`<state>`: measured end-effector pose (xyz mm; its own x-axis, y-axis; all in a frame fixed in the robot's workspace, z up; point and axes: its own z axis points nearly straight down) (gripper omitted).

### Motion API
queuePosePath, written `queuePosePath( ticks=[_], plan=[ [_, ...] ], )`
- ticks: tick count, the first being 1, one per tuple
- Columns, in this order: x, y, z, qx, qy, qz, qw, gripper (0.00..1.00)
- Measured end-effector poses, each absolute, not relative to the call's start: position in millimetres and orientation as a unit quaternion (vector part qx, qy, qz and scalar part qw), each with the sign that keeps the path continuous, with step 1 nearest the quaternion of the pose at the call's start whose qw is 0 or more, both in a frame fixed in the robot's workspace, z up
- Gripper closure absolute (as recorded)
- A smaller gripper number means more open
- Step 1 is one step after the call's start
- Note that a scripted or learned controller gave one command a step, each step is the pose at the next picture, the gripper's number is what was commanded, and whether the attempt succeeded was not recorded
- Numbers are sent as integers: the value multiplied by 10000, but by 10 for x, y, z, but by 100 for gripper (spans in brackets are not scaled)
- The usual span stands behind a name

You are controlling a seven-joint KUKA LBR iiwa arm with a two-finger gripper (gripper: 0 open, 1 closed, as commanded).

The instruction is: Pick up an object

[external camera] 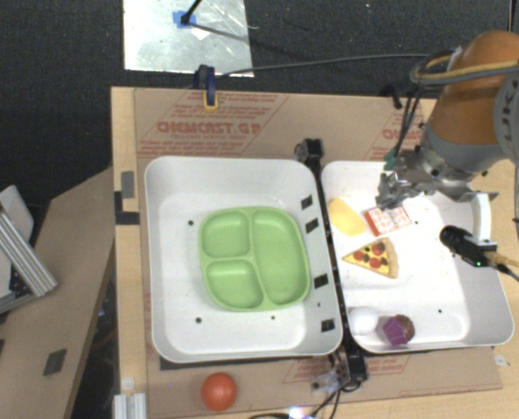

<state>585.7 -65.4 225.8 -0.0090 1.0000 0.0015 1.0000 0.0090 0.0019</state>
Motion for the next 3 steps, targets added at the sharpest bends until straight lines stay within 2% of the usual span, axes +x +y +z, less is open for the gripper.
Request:
queuePosePath(
  ticks=[1, 2, 3],
  plan=[
    [5907, -44, 2334, 7035, 7107, 14, 2, 100],
    [5906, 473, 2217, 7039, 7103, 7, -1, 100],
    [5991, 1011, 2146, 7037, 7105, 13, 1, 100]
  ],
)
